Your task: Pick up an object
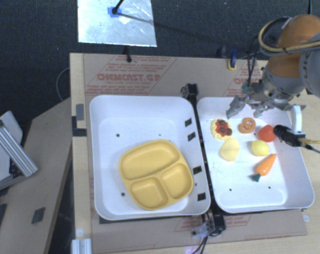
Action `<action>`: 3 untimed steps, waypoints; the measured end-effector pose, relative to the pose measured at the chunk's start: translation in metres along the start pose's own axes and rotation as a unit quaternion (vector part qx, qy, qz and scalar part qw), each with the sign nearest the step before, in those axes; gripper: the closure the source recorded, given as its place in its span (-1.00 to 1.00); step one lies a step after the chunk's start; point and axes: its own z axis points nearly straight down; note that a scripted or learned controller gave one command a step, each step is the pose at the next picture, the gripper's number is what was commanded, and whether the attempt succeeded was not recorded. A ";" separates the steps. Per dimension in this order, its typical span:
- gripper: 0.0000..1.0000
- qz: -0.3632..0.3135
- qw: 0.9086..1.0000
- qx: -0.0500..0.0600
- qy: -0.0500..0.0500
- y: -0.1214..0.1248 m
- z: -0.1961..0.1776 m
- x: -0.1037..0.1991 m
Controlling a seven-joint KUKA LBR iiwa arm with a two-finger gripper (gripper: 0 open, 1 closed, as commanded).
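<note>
— Pretzel sits in the right bin, top area, just beside the pizza slice.
— Gripper hangs right above it, spread open, nothing b/w the prongs.
— Should drop straight, centre on it, avoid nudging the tomato, imo.

Glossy yellow plastic tray in smooth white plastic bin.

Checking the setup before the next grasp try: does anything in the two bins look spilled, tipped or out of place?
Nothing stands out. The yellow divided tray lies flat in the left bin, turned at an angle to its walls. The toy foods, including the carrot, lie loose in the right bin, below the gripper.
</note>
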 end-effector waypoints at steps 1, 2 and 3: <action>-1.00 -0.001 1.000 -0.006 -0.001 0.003 -0.008 0.000; -1.00 -0.001 1.000 -0.005 -0.001 0.006 0.034 0.001; -1.00 0.001 1.000 -0.009 -0.001 0.006 0.090 -0.004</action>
